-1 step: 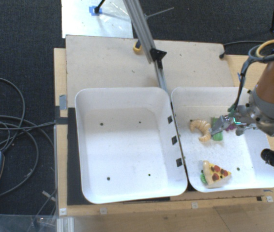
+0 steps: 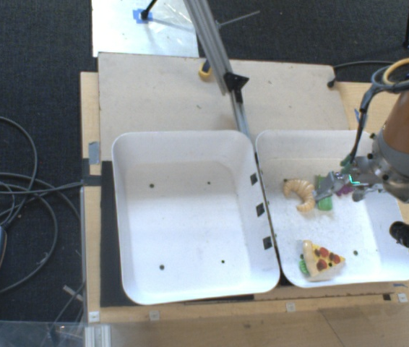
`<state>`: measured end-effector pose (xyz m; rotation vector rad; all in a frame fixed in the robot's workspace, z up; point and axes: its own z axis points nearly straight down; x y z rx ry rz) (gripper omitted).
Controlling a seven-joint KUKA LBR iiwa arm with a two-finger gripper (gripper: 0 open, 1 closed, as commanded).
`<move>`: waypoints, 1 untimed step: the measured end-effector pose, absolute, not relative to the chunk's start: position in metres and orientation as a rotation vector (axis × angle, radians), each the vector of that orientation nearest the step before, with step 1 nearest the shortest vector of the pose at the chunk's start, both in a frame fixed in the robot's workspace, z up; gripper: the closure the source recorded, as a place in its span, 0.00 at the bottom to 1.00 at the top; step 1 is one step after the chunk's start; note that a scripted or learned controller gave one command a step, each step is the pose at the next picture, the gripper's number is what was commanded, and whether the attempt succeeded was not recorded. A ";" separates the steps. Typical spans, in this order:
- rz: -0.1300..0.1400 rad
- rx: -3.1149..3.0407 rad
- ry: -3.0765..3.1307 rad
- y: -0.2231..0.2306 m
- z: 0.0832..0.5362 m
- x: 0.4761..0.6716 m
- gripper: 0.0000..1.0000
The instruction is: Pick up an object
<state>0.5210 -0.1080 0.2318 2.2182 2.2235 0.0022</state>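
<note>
My gripper is positioned in the right bin, over a green object beside the croissant. Finger opening cannot be determined. The pizza slice lies nearer the front wall.

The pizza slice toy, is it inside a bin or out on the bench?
Inside: the pizza slice toy lies flat on the floor of the right bin, near its front wall, apart from the end effector.

No text or label can be read
</note>
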 end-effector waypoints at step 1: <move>-0.003 2.223 2.224 -0.112 0.181 0.530 0.00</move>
